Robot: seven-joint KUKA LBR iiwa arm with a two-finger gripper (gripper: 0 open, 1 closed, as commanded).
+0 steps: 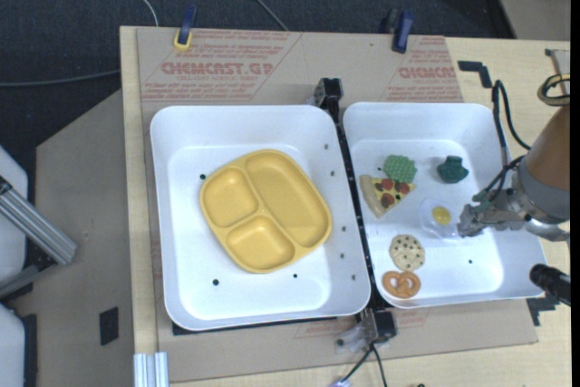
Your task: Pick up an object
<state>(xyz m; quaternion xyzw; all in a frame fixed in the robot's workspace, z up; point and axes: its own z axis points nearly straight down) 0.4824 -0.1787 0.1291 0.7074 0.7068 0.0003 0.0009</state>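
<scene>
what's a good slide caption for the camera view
KUKA arm's gripper low in the right bin among toy foods, beside a small yellow piece; yellow divided tray in the left bin.

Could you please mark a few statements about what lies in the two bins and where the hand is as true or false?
1. The yellow divided plate lies in the left bin. True.
2. The pizza slice lies on the yellow divided plate. False: it lies in the right bin, near its left wall.
3. The hand is over the right bin. True.
4. The pretzel sits at the far edge of the right bin. False: it sits at the near edge, just below the cookie.
5. The hand is over the left bin's plate. False: it is beside the clear cup with a yellow piece.
</scene>
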